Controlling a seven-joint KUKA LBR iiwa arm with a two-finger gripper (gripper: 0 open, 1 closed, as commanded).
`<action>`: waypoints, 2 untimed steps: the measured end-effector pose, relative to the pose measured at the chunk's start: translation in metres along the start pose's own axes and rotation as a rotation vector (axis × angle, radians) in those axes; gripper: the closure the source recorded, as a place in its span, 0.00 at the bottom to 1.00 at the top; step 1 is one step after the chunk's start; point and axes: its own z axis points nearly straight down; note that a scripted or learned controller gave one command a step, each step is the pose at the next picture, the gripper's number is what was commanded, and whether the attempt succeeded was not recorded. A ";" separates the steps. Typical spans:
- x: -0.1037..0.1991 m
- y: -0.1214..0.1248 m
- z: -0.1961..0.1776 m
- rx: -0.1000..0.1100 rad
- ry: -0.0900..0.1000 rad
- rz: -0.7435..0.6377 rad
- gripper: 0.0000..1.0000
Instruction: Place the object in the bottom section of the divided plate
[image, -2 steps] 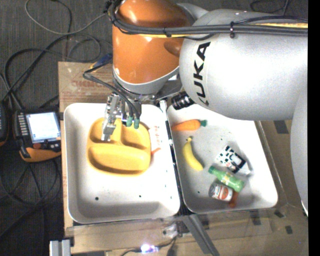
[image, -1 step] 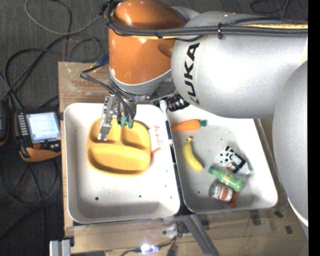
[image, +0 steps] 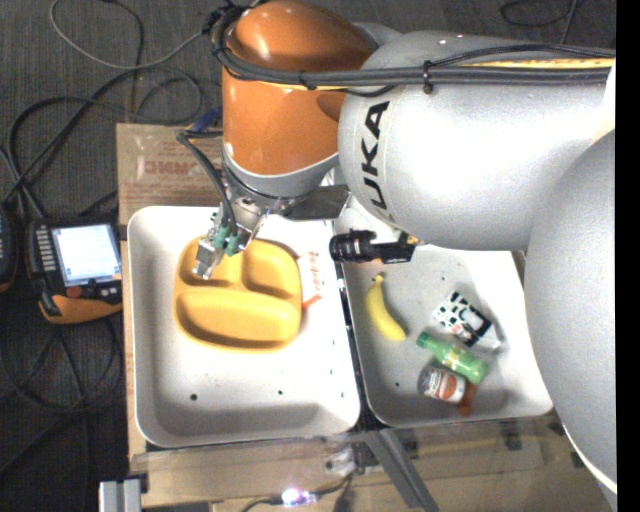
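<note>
Gripper (image: 212, 250) hangs over the upper-left corner of the yellow divided plate (image: 240, 300), which sits in the left bin (image: 160, 390); can't tell whether it's spread or closed, or whether anything's in it, since the view's too small and blurred there. In the right bin (image: 520, 390), well apart from the plate, a banana (image: 383, 310) lies nearest the plate side, w/ a black-and-white packet (image: 463, 320) further off, a green bottle (image: 452, 357) just below that packet and a dark can (image: 443, 384) touching the bottle's underside. The plate's bottom section shows bare yellow.
</note>
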 end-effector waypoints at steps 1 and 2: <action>0.000 0.000 0.002 -0.002 0.000 -0.420 1.00; 0.053 -0.035 0.000 -0.003 0.000 -0.781 1.00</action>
